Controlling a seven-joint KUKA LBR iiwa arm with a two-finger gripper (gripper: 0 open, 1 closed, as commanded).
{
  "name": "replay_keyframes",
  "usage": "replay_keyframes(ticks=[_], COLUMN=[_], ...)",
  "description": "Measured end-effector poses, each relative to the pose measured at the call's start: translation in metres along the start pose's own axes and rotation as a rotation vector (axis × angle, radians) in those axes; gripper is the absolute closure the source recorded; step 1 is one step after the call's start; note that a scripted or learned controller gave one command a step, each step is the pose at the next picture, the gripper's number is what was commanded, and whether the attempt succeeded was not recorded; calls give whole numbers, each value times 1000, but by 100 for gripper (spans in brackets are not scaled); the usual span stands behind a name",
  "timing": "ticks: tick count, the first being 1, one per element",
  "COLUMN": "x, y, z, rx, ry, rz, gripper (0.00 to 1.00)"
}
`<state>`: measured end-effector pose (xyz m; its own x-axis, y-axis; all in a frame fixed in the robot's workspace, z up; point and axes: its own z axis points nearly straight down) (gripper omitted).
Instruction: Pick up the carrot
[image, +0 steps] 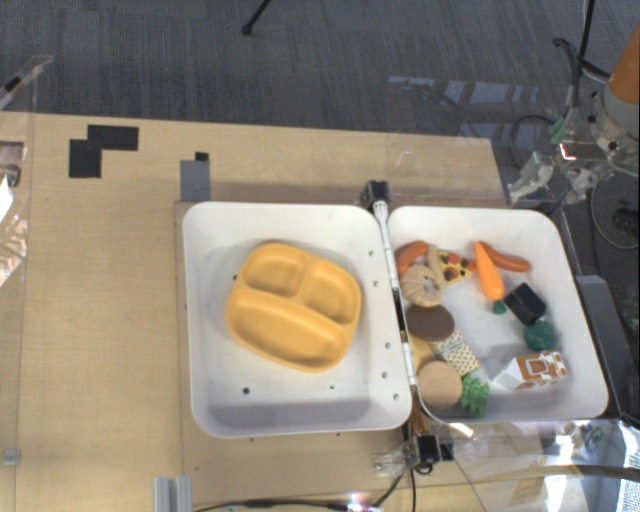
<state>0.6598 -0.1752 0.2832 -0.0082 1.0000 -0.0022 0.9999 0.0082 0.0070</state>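
The carrot (488, 271) lies at 1 o'clock in the right bin (580, 330), touching a sausage (508, 262). The approach is not yet begun; the arm (620, 95) must descend over it.

Carrot (488, 272) lies in right bin (570, 250).

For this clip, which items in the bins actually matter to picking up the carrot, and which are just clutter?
Belongs to the job:
- orange toy carrot with a green tip, lying in the right white bin

Just lying about:
- yellow plastic divided tray in the left white bin
- red sausage against the carrot
- black block
- brown round cookie
- green broccoli piece
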Motion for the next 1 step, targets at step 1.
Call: replay_keyframes(ticks=[1], x=[20], y=[7], z=[154], rx=[13], ry=[5], rz=[-100], gripper=[0])
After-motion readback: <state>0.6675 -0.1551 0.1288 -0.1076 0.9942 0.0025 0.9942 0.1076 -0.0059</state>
